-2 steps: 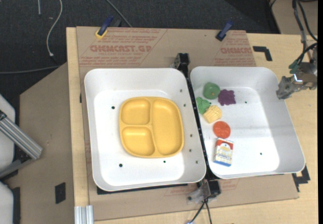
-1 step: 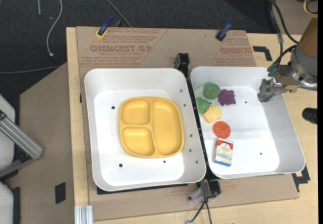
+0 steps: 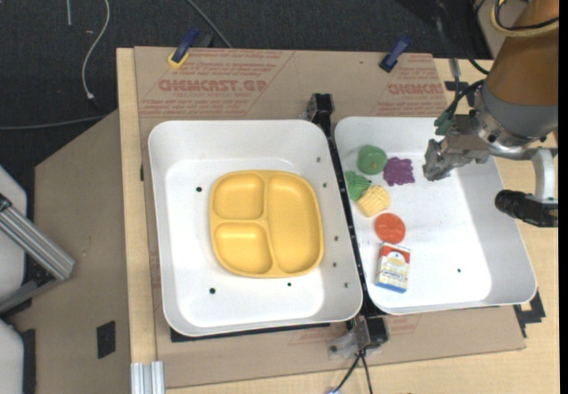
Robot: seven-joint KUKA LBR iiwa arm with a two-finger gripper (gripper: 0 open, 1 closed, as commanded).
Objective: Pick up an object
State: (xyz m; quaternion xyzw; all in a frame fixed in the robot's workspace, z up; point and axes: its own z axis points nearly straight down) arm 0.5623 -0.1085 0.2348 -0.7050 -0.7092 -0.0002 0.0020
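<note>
Bench (image 3: 142,206) of brown board, carrying two shallow white bins side by side. Left bin (image 3: 177,170) holding a yellow divided tray (image 3: 266,224), three compartments, lying flat near the bin's middle. Right bin (image 3: 479,250) holding the small items, all clustered in its left half.

Arm (image 3: 524,55) reaching in from the right, orange band above the wrist, hanging over the far part of the right bin. Gripper (image 3: 437,166) low over bare white floor, just right of the purple piece. Finger spread not resolvable from this angle: cannot tell how wide the pincer stands. Nothing visible between the fingertips.

Candidates for the pick, largest down:
- small red-and-white carton (image 3: 394,266), nearest the front edge, apart from the rest.
- green round piece (image 3: 372,157), far end of the cluster.
- purple grape-like piece (image 3: 399,171), just right of the green one, closest to the gripper.
- red-orange round piece (image 3: 390,227), between cluster and carton.
- yellow corn-like piece (image 3: 374,200), touching or nearly touching a green leafy piece (image 3: 356,184) against the left wall.

Risks, as judged:
- Descent at present spot likely to close on bare floor.
- Purple and green pieces sitting close: possible nudge of one while closing on the other.
- Round pieces prone to roll or squirt out of a two-finger pinch.
- Leafy piece hard against the wall: poor finger clearance.
</note>
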